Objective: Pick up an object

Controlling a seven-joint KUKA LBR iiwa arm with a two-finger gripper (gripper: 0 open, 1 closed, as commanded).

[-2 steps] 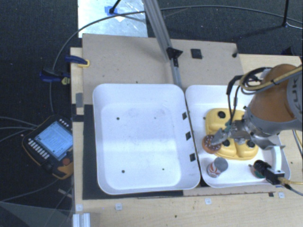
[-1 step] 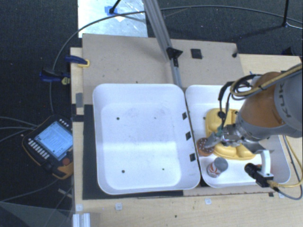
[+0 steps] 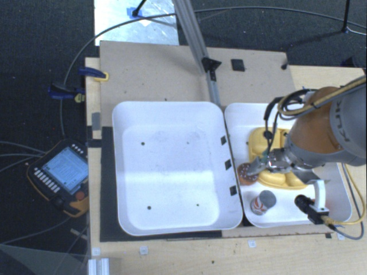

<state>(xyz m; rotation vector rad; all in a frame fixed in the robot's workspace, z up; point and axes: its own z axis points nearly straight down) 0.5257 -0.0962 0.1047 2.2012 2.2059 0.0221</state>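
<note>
In the right bin (image 3: 238,114) lies a yellow object (image 3: 265,142), partly hidden under the arm's wrist. A small round brown and pink object (image 3: 247,174) rests by the bin's left wall. Near the front wall stands a small grey and red can-like object (image 3: 264,201). My gripper (image 3: 261,164) hangs low over the right bin, just right of the brown round object and over the yellow object's front edge. Nothing shows as held.
The left bin (image 3: 123,153) sits beside the right one, with a shared raised wall (image 3: 228,159) between them. A slanted metal pole (image 3: 195,33) crosses the back of the bench. A handheld pendant (image 3: 60,173) lies off the bench at left.
</note>
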